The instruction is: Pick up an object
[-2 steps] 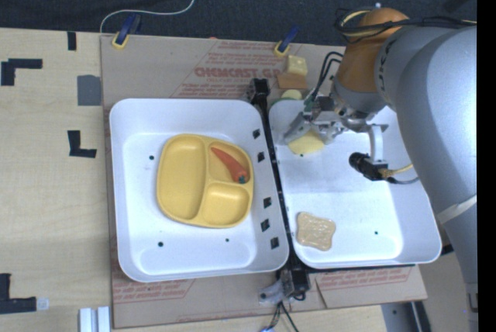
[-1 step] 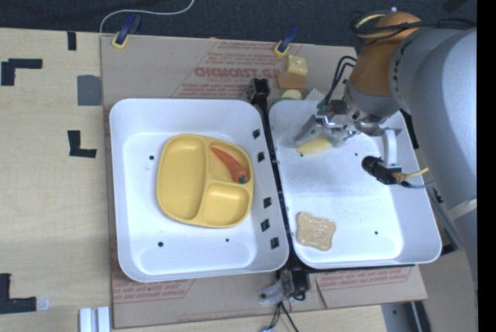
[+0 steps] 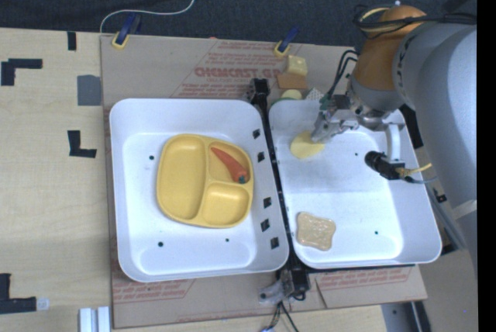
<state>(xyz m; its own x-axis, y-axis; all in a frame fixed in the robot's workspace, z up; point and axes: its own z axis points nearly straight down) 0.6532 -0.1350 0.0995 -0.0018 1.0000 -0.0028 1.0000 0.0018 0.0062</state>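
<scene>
Two white bins centre frame. Left bin point(image 3: 132, 191) holds yellow divided plate point(image 3: 203, 181) with red pepper point(image 3: 229, 162) in upper right compartment. Right bin point(image 3: 403, 233): gripper point(image 3: 324, 130) at upper left corner, touching pale yellow object point(image 3: 304, 147); grip state undeterminable. Tan cracker-like piece point(image 3: 315, 230) at lower left.

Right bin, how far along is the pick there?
Done: the gripper is down in the right bin, at the pale yellow object. In hand: nothing visibly between its fingers; a grasp cannot be confirmed. Left: grip and lift. The tan piece lies untouched near the bin's front.
</scene>
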